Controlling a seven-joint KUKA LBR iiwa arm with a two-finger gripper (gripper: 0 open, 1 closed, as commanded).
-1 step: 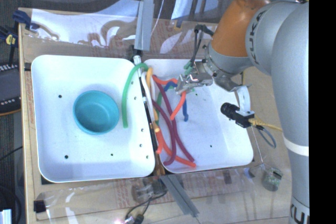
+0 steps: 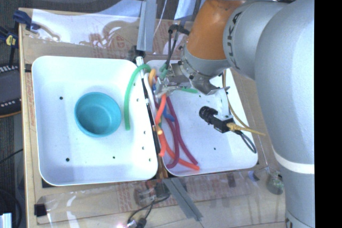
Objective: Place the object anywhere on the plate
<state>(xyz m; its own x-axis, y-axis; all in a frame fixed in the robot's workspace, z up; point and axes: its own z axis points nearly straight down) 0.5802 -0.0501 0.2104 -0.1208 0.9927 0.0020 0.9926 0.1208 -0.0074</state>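
**Tangled tubes could spoil the drop on the plate**

The gripper point(image 2: 163, 86) sits low, to the right of the teal plate point(image 2: 98, 114) and beyond the wall between the bins. It is over the upper ends of a bunch of flexible tubes, and I cannot tell whether it is open, closed or holding anything. The object is probably one of these tubes, none of which is on the plate.

The green tube point(image 2: 128, 100) is draped over the wall, its free end lying just right of the plate. The orange tube point(image 2: 160, 115), blue tube point(image 2: 170, 112) and maroon tube point(image 2: 180, 144) lie crossed together further right.

Because they overlap, lifting one may drag its neighbours along or pull it loose. A limp tube could also snag on the wall, or trail off the plate's rim into the left bin point(image 2: 53, 168).
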